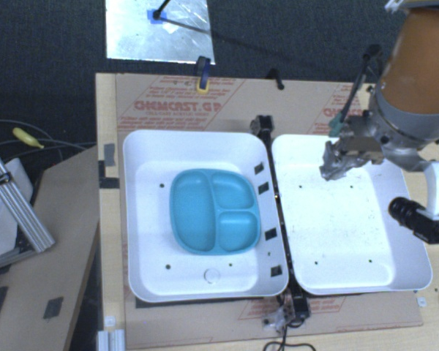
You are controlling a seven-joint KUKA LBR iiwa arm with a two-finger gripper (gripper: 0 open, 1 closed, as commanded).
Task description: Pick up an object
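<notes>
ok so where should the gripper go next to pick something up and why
Probably across to the left bin. The gripper hangs over the upper part of the right white bin, while the one graspable thing in sight, the blue divided plastic plate, lies flat in the middle of the left bin. A small shift toward the plate's near rim looks like the sensible first step.

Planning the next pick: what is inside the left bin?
The left bin holds a blue divided plate, lying flat near its middle. Whatever lies beneath the plate is covered.
</notes>
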